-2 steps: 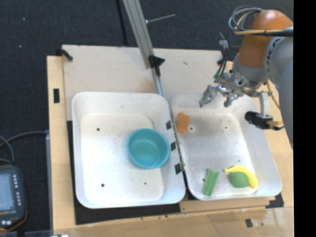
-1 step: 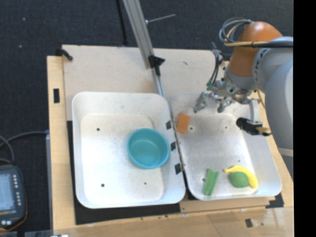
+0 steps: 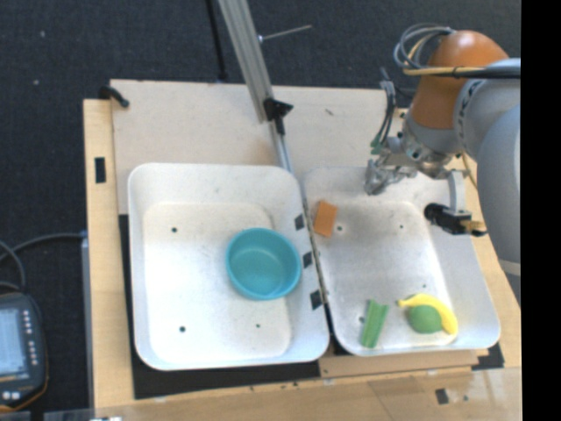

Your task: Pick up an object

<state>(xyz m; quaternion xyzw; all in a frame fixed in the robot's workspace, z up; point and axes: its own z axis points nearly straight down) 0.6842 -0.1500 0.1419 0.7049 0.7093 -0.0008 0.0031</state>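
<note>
The pick looks barely begun; the gripper hangs over the far rim of the right bin, whether it is released or clenched I cannot tell, and nothing shows in it. An orange block, green stick and green-and-yellow toy lie in that bin, a blue bowl in the left bin; all lifting is left.

Light falls evenly from above, fairly bright and diffuse. The two white bins come out pale and nearly washed out, with their grain and rims only faintly marked. Shadows are soft and short: a thin dark line runs under the bins' near edges, and the blue bowl is shaded inside its left wall. The dark floor is grainy. The whole picture is slightly soft, with blurred fine detail.
</note>
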